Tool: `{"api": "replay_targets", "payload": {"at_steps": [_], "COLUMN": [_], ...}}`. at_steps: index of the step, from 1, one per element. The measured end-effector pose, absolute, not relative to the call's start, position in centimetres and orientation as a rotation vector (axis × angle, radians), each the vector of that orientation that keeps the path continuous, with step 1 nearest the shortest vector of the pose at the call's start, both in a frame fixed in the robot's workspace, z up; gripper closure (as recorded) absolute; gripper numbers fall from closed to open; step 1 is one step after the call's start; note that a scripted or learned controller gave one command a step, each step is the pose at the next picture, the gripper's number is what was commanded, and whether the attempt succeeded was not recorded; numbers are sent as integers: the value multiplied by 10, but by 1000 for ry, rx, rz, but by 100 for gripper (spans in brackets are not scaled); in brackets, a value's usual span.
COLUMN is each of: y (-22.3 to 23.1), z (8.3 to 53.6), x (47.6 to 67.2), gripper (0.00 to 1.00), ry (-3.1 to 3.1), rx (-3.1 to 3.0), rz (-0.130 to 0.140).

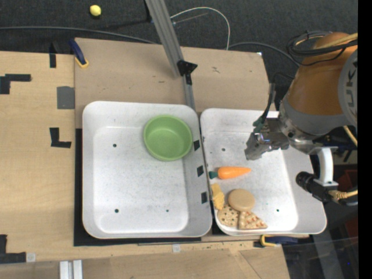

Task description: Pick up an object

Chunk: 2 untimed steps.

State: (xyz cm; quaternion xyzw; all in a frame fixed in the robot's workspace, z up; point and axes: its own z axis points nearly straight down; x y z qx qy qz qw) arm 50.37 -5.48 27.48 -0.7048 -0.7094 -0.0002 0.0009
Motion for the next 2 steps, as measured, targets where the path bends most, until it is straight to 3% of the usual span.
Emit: {"api": "replay_targets", "payload": {"at_steps": [2], "y": [55], "z": [255], "x": [508], "gripper": [100], "ry": [-2227], "rx": [-2213], "rz": [3]}}
